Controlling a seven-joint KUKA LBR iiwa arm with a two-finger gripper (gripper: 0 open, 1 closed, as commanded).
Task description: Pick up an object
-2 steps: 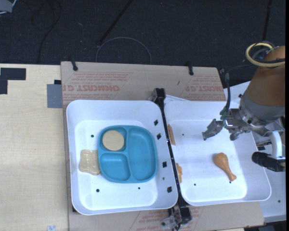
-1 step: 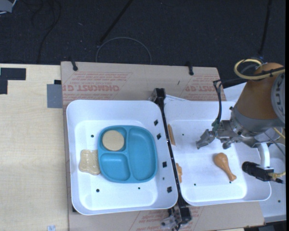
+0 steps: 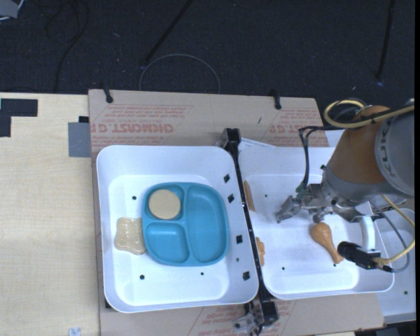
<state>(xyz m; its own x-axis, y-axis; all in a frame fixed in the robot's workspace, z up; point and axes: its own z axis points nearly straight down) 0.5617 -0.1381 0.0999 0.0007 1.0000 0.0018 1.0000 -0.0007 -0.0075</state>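
My gripper (image 3: 292, 209) hangs low over the middle of the right bin (image 3: 294, 285), pointing left, and the grey arm with its orange band comes in from the right. A tan drumstick-shaped piece (image 3: 324, 239) lies on the bin floor just right of and below the gripper, apart from it. Nothing shows between the gripper's tips.
The left bin (image 3: 119, 285) holds a blue divided tray (image 3: 196, 233) with a round tan cookie (image 3: 164, 204) in its upper-left compartment. A pale toast-like piece (image 3: 129, 235) lies left of the tray. Two small tan pieces (image 3: 248, 193) (image 3: 260, 249) rest by the divider between the bins.
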